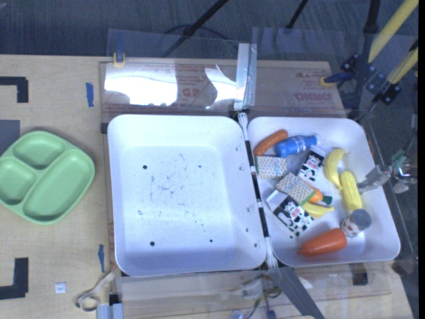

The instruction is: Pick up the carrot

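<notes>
While our gripper [377, 178] hangs at the right edge of the right bin [388, 244], by the corn cob [350, 189], we cannot tell its state, and nothing sits visibly in it. We see the carrot [323, 242] lying at the lower middle of that bin, down and left of the gripper, its long axis running nearly left to right, tilted slightly up toward the right.
</notes>
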`<state>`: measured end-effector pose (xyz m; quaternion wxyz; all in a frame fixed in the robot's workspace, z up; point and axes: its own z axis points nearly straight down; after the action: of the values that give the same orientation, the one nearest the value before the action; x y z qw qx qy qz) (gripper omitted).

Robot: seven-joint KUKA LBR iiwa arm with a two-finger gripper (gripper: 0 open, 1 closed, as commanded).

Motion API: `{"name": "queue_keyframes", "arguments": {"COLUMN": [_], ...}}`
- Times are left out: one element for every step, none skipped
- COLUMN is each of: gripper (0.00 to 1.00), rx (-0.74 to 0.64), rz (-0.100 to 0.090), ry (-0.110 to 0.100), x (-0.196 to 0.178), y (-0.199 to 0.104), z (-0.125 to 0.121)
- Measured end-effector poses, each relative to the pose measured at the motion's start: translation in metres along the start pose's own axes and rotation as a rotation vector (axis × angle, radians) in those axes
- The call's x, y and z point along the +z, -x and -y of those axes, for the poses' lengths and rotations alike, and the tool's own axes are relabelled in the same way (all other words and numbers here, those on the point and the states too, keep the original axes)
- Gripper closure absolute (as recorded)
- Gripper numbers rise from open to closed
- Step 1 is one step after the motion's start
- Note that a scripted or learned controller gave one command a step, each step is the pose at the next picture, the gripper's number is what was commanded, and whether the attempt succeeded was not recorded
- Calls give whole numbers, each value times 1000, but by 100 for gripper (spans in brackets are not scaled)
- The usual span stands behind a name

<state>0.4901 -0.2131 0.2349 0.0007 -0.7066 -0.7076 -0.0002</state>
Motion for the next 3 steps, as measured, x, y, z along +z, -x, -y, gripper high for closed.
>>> {"name": "queue_keyframes", "arguments": {"gripper": [0,0,0], "rx": [0,-167,-443], "rz": [0,0,1], "ry": [0,0,1], "x": [0,27,118], "y": [0,-2,-40], "z": [0,-14,-4]}}
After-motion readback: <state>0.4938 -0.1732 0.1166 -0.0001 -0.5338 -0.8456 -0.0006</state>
